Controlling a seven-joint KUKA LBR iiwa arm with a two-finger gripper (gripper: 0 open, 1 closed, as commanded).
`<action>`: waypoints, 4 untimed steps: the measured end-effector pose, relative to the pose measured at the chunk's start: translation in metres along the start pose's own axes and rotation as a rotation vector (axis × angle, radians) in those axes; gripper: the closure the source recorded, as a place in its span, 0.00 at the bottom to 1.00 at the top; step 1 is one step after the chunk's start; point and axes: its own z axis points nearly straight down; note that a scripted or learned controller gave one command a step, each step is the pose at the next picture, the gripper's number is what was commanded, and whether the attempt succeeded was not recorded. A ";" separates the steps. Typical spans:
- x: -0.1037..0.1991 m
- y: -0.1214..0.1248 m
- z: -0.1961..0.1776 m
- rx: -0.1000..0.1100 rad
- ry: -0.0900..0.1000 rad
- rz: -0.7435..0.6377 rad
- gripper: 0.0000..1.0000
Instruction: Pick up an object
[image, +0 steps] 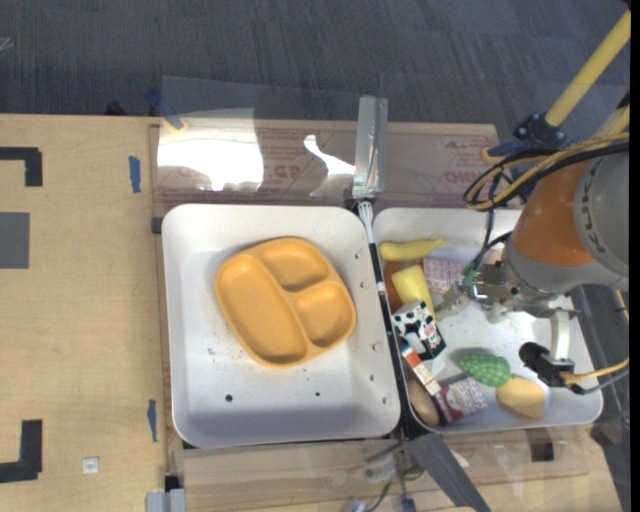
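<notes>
The right bin (575, 345) holds several small items. A yellow banana (410, 247) lies at its far left, with a yellow block (410, 285) just below it and a black-and-white cow-patterned carton (418, 328) below that. A pinkish packet (441, 270) lies beside the block. A green bumpy piece (484, 367) and a pale yellow lemon-like piece (522, 398) rest near the front. My gripper (480, 290) hangs low over the middle of this bin, just right of the pinkish packet and the yellow block. I see nothing held in it.
The left bin (190, 330) carries an orange divided plate (285, 298). A red-and-white packet (462, 395) and a brown rounded piece (425, 408) sit at the right bin's front left. Cables (545, 365) loop from the arm over the bin's right side.
</notes>
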 end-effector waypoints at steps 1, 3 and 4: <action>0.060 0.014 -0.100 0.001 0.004 -0.336 0.00; 0.018 -0.064 -0.107 0.014 0.003 -0.162 0.00; 0.044 -0.003 -0.097 0.004 0.004 -0.539 0.00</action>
